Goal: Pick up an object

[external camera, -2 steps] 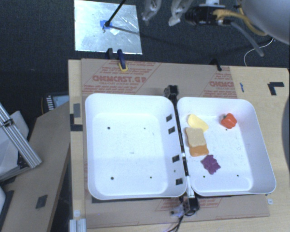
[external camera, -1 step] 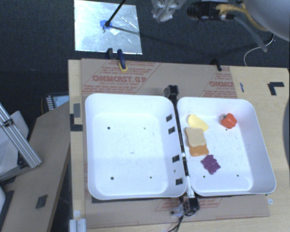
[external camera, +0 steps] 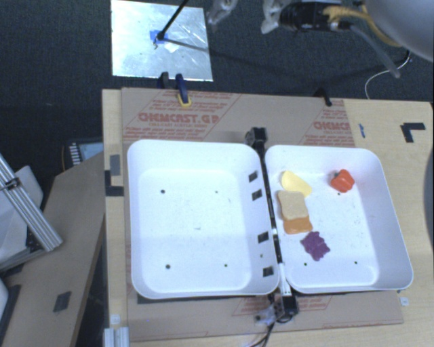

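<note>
A purple grape cluster (external camera: 315, 245) lies nearest the viewer in the right bin (external camera: 380, 223). Just behind it sits a tan bread slice (external camera: 292, 205) overlapping an orange piece, then a yellow wedge (external camera: 295, 182); an orange pepper (external camera: 342, 180) rests apart to the right. The gripper (external camera: 244, 17) hangs far beyond the desk's back edge, so every object lies toward the viewer from it. Whether its jaws are apart cannot be told.

Silver sheet (external camera: 161, 39) on dark floor (beyond the brown board (external camera: 224, 112))
</note>
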### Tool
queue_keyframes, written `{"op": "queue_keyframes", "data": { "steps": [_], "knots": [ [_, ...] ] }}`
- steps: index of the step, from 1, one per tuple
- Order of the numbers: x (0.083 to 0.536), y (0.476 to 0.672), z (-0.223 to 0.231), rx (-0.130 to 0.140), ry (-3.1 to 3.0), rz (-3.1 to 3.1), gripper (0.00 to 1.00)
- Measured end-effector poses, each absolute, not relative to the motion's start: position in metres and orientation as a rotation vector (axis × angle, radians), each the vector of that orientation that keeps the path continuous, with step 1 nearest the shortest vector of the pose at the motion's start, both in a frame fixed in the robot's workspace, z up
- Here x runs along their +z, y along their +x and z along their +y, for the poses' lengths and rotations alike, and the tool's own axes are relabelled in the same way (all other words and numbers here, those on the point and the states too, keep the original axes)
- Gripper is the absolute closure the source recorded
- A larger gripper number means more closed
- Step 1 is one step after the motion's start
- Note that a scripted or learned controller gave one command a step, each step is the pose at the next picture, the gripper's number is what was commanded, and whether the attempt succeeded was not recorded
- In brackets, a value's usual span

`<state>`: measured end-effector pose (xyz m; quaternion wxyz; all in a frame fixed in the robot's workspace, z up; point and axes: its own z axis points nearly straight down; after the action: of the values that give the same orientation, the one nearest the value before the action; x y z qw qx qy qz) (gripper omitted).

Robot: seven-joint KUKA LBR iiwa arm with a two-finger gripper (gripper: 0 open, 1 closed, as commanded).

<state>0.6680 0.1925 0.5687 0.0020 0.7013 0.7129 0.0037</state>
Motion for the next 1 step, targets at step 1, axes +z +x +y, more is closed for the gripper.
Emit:
{"op": "queue_keyframes", "data": {
  "steps": [1],
  "knots": [
    [0.5799,0.6679,0.1931,0.014,2.196,2.24,1.0]
  ]
}}
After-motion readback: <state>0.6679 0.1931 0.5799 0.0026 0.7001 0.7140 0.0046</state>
